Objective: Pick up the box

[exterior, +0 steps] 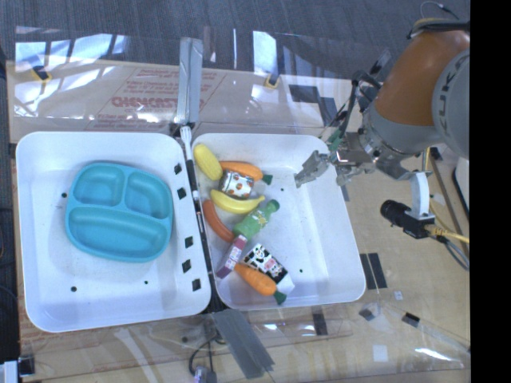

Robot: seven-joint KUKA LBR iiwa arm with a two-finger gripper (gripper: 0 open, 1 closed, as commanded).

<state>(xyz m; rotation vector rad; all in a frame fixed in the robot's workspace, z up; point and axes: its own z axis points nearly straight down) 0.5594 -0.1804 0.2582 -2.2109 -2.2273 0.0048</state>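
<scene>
We see the gripper hovering over the right bin, well apart from the box; finger state — can't tell

Gripper over right bin — box apart.

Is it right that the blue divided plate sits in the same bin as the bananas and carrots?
No. The camera view shows the blue divided plate alone in the left bin, while the bananas and carrots lie in the right bin.
</scene>
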